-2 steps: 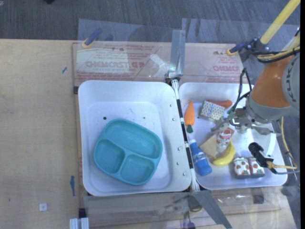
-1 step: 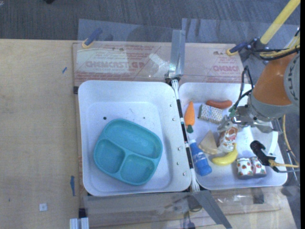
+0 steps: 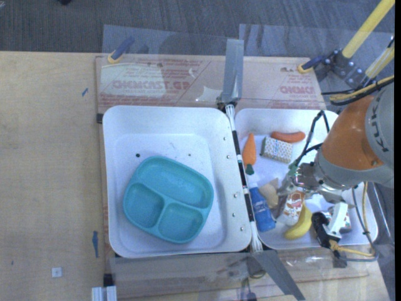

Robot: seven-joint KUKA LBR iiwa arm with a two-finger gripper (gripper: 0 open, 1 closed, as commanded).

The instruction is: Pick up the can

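The can (image 3: 293, 207), white with a red label, stands near the front of the right bin (image 3: 366, 221). It is wedged between a blue bottle (image 3: 262, 209) on its left and a yellow banana (image 3: 300, 225) on its right. My gripper (image 3: 293, 184) hangs directly over the can's top, very close to it or touching it, and hides the can's upper end. The grey arm with its orange band reaches in from the right.
Further back in the right bin lie an orange carrot (image 3: 249, 149), a sausage (image 3: 287, 136) and a small pale yellow packet (image 3: 277, 149). A tan lump (image 3: 270, 192) sits beside the bottle. The left bin (image 3: 116, 137) holds a teal divided plate (image 3: 168, 199).
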